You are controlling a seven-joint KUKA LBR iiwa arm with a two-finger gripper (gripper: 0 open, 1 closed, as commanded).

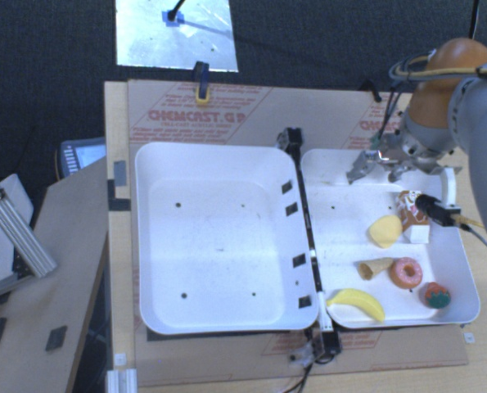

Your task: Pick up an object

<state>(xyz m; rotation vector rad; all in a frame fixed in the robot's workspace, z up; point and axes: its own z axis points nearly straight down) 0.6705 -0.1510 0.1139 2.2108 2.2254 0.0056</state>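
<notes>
The left bin [218,236] has a bare floor, so there is room to pass anywhere inside its walls. In the right bin [341,219] the free floor lies toward 9 and 12 o'clock. Toward 3 and 6 o'clock things crowd it: a yellow ball [385,231], a cone [376,267], a donut [406,273], a banana [358,304] and a red-green fruit [436,295]. The divider [302,219] with its black clips stands between the bins.

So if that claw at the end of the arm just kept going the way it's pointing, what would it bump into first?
The gripper hangs over the far end of the right bin, pointing down and slightly left. Going straight on, it would probably meet the bin's bare white floor first; the toy food lies nearer the camera. Depth is hard to judge from one view.
</notes>
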